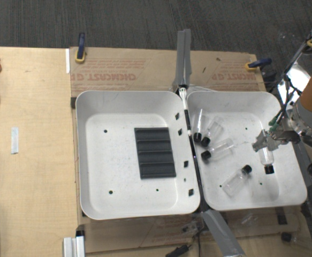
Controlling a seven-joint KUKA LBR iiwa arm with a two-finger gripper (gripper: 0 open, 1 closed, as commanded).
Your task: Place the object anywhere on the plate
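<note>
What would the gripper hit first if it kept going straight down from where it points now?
Probably the floor of the right bin. The gripper points down with a vial between its fingers, black cap lowest, so the cap would likely touch first; depth is unclear.

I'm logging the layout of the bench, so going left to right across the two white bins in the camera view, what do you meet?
Left bin → dark ridged plate → divider between the bins → right bin → lying black-capped vial → second black-capped vial → claw, with a black-capped vial upright at its tip.
</note>
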